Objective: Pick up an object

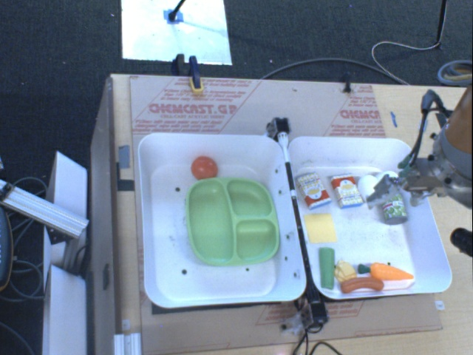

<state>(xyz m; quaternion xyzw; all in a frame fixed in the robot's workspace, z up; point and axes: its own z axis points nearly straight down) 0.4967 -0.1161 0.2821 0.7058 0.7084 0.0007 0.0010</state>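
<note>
We see the arm's gripper (390,189) low over the far right side of the right white bin (436,254), but its fingers blur together with a small grey-green can (395,209) and a white rounded object (367,183) beside it, so we cannot tell whether they are spread, closed or gripping anything. The can sits just beneath the gripper. The arm itself is cut off at the right edge. In the left white bin (159,198) lie a green divided plate (231,220) and an orange-red ball (204,167).

Dark carpet floor (59,58), pale sheet (174,39) (cables (403,46) trailing).
</note>
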